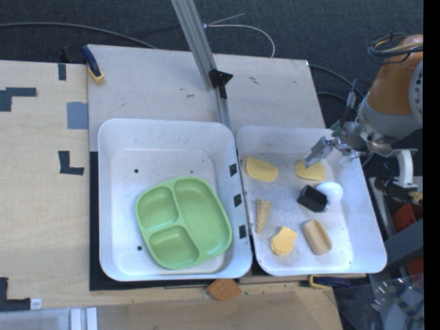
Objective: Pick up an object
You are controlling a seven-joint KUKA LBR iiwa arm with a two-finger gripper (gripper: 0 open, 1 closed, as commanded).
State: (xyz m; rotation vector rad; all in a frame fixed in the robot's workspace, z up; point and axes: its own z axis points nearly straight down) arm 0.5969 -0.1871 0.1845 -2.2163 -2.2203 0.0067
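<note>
The right bin (357, 253) holds several small items: a yellow lump (261, 169), a yellow wedge (311, 172), a black block (312, 198) touching a white ball (332, 190), a tan cone (263, 214), a yellow crinkled piece (283, 240) and a brown roll (317, 236). My gripper (322, 151) hangs over the bin's far right part, just above the yellow wedge. Nothing is seen held in it. The orange-banded wrist (393, 91) rises behind it at the right edge.
The left bin (117, 184) holds a green divided plate (182, 221). A slanted metal pole (199, 36) ends at the bins' shared far edge. A round waffle biscuit (222, 289) lies outside the bins at the front. Cables (385, 43) hang near the arm.
</note>
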